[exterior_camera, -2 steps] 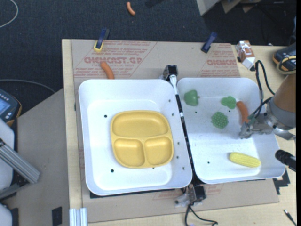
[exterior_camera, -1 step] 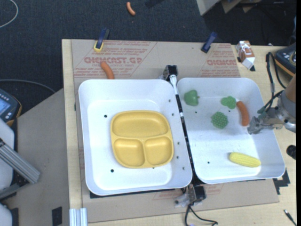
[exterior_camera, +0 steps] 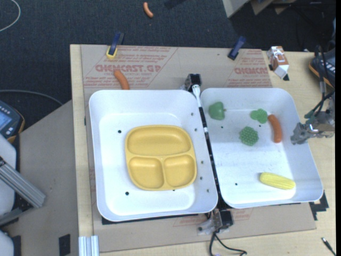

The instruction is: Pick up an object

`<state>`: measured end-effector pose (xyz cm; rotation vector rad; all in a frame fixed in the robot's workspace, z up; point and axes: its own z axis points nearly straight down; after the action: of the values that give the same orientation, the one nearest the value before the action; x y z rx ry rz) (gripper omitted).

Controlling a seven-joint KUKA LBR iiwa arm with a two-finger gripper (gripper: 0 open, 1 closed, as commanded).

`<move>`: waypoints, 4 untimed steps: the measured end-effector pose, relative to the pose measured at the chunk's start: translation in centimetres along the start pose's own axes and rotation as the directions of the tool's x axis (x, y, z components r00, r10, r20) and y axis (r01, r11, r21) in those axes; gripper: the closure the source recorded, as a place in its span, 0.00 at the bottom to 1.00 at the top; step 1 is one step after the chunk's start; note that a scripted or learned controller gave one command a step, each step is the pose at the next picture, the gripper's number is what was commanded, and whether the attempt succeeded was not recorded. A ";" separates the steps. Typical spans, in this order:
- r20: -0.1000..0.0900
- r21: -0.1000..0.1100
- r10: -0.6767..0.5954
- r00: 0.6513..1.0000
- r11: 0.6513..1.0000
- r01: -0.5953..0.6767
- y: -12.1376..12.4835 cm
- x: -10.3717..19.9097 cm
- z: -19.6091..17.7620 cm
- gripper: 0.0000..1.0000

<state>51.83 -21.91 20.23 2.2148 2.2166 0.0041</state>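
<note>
The right bin [exterior_camera: 303,167] holds several toy foods. A green pepper [exterior_camera: 217,111] lies at its back left and a small green leafy piece [exterior_camera: 259,116] at the back. A round green broccoli-like piece [exterior_camera: 249,136] sits mid-bin, with an orange sausage [exterior_camera: 276,128] to its right. A yellow corn cob [exterior_camera: 277,181] lies near the front right. My gripper [exterior_camera: 301,133] hangs at the bin's right rim, just right of the sausage and apart from it, with nothing seen in it.
The left bin [exterior_camera: 101,143] holds a yellow divided plate [exterior_camera: 160,157]. Another orange sausage [exterior_camera: 121,79] lies on the cardboard behind that bin. Clamps [exterior_camera: 113,46] [exterior_camera: 236,48] grip the board's back edge, and a small box [exterior_camera: 278,61] stands at the back right.
</note>
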 end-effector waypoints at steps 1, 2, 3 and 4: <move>0.000 0.002 -0.001 1.000 1.000 0.001 0.1 -0.1 -2.5 1.00; -0.003 0.003 -0.005 1.000 1.000 0.005 2.2 4.4 -3.2 1.00; -0.006 0.007 -0.006 1.000 1.000 0.006 2.9 9.2 -3.3 1.00; -0.006 0.007 -0.005 1.000 1.000 0.005 3.8 14.0 -3.3 1.00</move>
<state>55.58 -7.93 23.48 2.2158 2.2284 0.0021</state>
